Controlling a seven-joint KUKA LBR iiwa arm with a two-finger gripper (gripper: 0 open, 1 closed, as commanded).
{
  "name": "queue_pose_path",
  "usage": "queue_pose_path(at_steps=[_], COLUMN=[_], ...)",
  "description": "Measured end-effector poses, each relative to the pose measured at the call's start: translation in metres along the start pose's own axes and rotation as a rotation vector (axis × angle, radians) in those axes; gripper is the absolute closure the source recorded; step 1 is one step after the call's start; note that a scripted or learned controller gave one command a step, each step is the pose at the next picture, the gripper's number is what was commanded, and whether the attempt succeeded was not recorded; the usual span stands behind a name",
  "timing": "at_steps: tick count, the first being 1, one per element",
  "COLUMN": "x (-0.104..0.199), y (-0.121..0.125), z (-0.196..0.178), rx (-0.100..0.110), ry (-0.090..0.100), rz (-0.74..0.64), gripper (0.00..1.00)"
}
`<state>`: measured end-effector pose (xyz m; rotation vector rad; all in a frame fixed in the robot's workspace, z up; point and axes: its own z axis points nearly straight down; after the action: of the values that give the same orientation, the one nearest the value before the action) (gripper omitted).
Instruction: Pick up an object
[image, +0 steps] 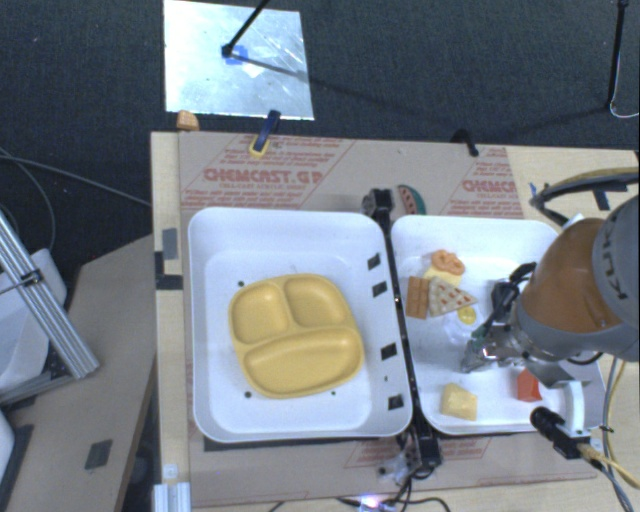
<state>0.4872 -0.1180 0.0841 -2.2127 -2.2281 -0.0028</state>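
Observation:
In the right bin (470, 235) lie several toy foods: an orange pretzel-like piece (446, 263), a brown strip (417, 297), a pizza slice (447, 298), a small yellow piece (467, 316), a pale yellow cheese wedge (460, 402) and a red piece (527, 385) partly hidden by the arm. My gripper (478, 355) hangs low over the middle of this bin, between the pizza slice and the cheese wedge. The arm's orange band (570, 285) covers much of the bin's right side.
The left bin (215, 250) holds a yellow divided plate (295, 335). Black clips join the two bins along the middle wall (395, 320). A cardboard sheet (330, 170) lies under both bins, with a yellow and blue tool (264, 135) at its back edge.

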Motion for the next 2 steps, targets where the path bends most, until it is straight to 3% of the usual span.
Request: queue_pose_path(at_steps=[1,2], x=[0.035,0.07], y=[0.0,0.054], z=[0.0,-0.107], rx=[0.0,-0.016], ry=[-0.001,-0.002], rz=[0.0,-0.004], gripper=[1.0,1.0])
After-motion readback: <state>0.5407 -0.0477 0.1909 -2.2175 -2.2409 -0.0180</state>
